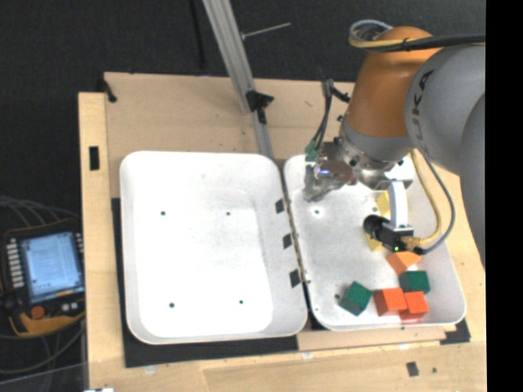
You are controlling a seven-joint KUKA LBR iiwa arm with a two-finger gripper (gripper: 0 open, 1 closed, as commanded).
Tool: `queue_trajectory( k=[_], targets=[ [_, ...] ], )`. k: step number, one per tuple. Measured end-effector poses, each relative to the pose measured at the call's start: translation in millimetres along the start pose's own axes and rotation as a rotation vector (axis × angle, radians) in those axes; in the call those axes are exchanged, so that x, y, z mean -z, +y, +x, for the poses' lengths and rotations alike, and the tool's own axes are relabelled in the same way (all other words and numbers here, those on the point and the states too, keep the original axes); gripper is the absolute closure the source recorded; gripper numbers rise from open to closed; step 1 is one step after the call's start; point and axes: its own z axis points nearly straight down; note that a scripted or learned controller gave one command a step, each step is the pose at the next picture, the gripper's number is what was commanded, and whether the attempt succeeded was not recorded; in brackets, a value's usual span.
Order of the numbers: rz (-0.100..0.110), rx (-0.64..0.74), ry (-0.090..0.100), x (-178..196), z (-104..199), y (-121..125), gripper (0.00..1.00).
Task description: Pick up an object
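Observation:
My gripper (317, 186) hangs over the far left part of the right bin (327, 243), just inside its left wall. The orange wrist band and grey arm rise above it to the upper right. No object shows between its tips. Near the bin's front lie a dark green block (355, 298), two orange-red blocks (393, 300) (415, 304) and another green block (416, 281). A small orange piece (403, 260) and a yellow piece (377, 233) lie at the right side, partly hidden by a black cable fitting.
The left bin (200, 243) sits beside the right one, with black clips (287, 240) along the shared wall. A metal pole (237, 64) slants up from behind the bins. A teach pendant (45, 268) lies off the bench at the left.

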Motion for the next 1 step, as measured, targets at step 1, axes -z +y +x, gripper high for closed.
queue_trajectory(
  k=[1],
  targets=[
    [0.002,0.000,0.000,-4.3,63.2,0.4,1.00]
  ],
)
